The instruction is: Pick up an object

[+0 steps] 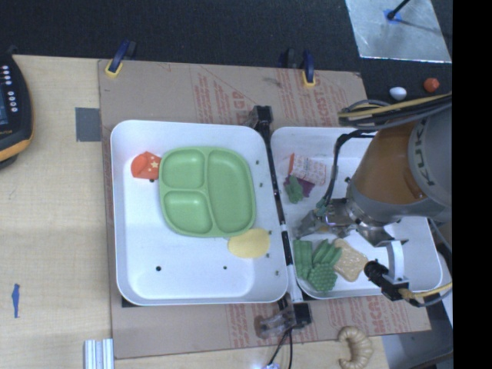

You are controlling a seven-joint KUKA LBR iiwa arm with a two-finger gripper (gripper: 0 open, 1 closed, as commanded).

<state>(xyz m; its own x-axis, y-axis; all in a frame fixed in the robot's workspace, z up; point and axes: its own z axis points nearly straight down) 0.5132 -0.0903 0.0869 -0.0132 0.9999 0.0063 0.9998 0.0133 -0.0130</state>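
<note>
Nearest the camera, a coiled tan thing [355, 347] lay on the bench [54, 229] below the bins, near a black cable clamp [281, 321] at the bottom seam.

Two white bins sat side by side on a cardboard sheet [200, 91]. Well left of the fingers, the left bin [138, 267] held three things: one red piece with a star [145, 165] at its upper left, one green divided plate [207, 191] with three compartments just beside it, and one pale yellow piece [249, 244] touching the plate's lower right edge. Much of that bin's lower floor lay bare.

The right bin [304, 138] was more crowded. One dark green piece [294, 188] and one pink-and-white packet [310, 167] lay above and left of the fingers. Below them sat one green ridged object [317, 262], with one tan cracker-like piece [350, 261] touching its right side, both close to the bin's lower rim.

The fingers [323, 220] hung over the middle of the right bin, just above the green ridged object, and whether they were apart or together could not be told. The grey arm [400, 175] with its orange band covered most of the bin's right half, and a black-and-white fitting [388, 275] sat by the lower right rim.

Two blue-and-yellow clamps [119, 57] pinned the cardboard's top edge.
</note>
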